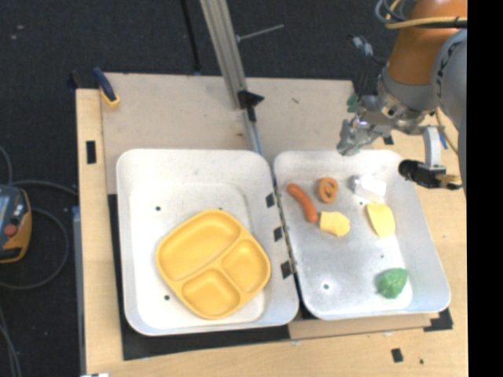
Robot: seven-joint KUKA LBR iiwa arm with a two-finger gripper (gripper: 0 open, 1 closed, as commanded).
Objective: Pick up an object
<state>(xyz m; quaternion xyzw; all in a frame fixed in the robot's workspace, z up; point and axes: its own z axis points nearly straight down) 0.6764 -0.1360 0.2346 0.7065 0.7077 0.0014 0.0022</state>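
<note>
Camera view, from the near edge to the far: the pale wooden counter (181, 108) carries two shallow white plastic bins side by side, so that graspable items lie in one and the other can receive them. Nearest in the right bin (416, 289) sits a green knobbly broccoli-like toy (392, 282), rounded and rough-textured. Beyond it lie a flat yellow wedge resembling cheese (381, 219), a lumpy yellow toy piece (335, 225), a slim orange-red sausage-shaped toy (302, 201), a small brown pretzel-shaped ring (328, 189) and a small white-grey block (368, 185); all rest apart, none stacked, which should leave room for a grasp. The left bin (141, 210) holds a smooth yellow three-compartment plastic plate (212, 263). Farthest, the gripper (350, 141) hangs over the far rim of the right bin, above the counter, carrying nothing visible; whether its fingers are wide or narrow cannot be told. An upright aluminium post (225, 45) stands behind the bins.
</note>
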